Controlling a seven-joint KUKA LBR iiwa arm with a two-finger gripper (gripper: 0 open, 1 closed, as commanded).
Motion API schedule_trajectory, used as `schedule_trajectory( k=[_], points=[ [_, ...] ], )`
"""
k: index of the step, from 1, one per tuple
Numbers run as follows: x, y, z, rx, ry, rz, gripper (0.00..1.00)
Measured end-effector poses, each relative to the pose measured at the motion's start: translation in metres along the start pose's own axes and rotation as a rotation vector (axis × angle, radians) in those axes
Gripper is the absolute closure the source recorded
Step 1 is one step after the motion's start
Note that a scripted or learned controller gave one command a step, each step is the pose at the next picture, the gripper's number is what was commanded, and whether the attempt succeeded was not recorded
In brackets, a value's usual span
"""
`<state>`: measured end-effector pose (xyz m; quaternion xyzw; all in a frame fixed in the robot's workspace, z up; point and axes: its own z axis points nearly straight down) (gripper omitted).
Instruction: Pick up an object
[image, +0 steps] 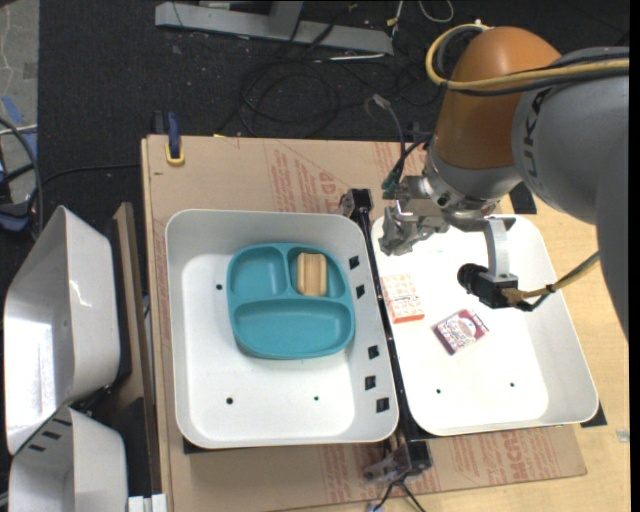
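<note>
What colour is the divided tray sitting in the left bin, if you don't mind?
The divided tray is teal blue, seen clearly in the camera view.

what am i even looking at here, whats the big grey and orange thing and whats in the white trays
The big grey and orange thing is a robot arm, reaching in from the right. You see it from a single camera fixed above the bench, looking down at a slant. At its end is a two-finger gripper, hanging over the far left corner of the right bin. Nothing shows between its fingers, so it is not holding anything that I can see.

The left bin holds a teal divided plate with a small tan block in its upper right compartment. The right bin holds a white card with red print and a small purple packet, lying apart.
</note>
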<state>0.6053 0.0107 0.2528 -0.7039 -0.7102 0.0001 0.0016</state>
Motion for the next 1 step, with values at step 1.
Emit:
schedule_trajectory(
  k=[1],
  points=[
    [0.0603, -0.0207, 0.0049, 0.001, 0.000, -0.001, 1.00]
  ],
)
